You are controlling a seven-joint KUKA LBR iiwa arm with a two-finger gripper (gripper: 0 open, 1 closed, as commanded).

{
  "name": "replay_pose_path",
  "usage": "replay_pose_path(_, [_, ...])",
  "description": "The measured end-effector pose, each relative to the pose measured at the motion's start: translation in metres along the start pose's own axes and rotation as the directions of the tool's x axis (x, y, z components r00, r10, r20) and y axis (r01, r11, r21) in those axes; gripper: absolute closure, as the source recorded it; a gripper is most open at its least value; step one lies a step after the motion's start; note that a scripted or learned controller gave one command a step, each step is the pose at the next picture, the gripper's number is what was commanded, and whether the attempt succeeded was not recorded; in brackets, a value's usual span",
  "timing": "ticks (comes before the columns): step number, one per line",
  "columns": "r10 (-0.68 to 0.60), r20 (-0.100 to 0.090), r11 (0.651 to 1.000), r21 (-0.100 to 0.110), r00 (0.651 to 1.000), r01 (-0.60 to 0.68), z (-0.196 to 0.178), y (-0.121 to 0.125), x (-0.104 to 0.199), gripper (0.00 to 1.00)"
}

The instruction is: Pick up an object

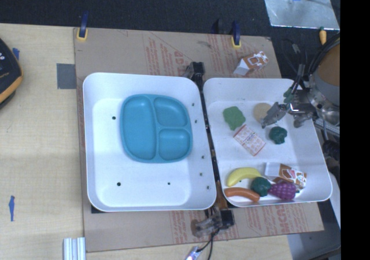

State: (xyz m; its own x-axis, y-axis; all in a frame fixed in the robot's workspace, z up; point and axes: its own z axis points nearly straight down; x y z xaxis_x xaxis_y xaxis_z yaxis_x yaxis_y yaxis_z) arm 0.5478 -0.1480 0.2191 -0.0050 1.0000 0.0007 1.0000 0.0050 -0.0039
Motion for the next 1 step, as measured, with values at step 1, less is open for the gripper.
replay_pose_path(1, [-0.001, 0.0, 1.0, 0.003, 1.0, 0.001, 0.0926, 0.0535, 0.0407, 0.0])
